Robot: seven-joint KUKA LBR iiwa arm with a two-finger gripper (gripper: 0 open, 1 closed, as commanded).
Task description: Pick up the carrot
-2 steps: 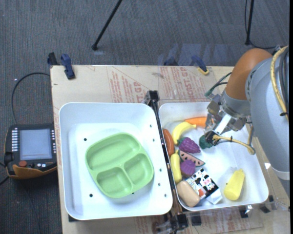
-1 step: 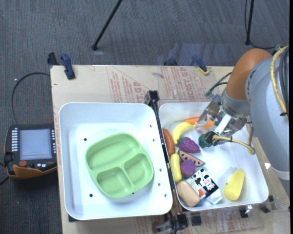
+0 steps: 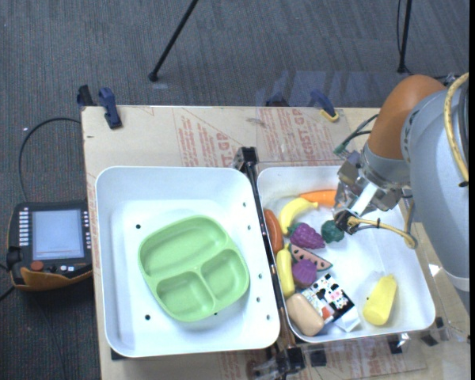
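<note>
The carrot (image 3: 317,197) is an orange toy lying near the back of the right bin (image 3: 404,271), pointing left toward a yellow banana (image 3: 294,211). Its right end runs under my gripper (image 3: 349,200), which hangs directly over that end, close to the bin floor. The wrist hides the spot where the gripper meets the carrot, so I cannot tell whether they touch.
Around the carrot lie purple grapes (image 3: 306,234), a dark green lump (image 3: 331,230), a watermelon slice (image 3: 309,256), a reddish sausage (image 3: 274,229) and a black-and-white box (image 3: 332,298). A yellow toy (image 3: 380,300) sits front right. The left bin (image 3: 119,212) holds a green divided plate (image 3: 194,267).
</note>
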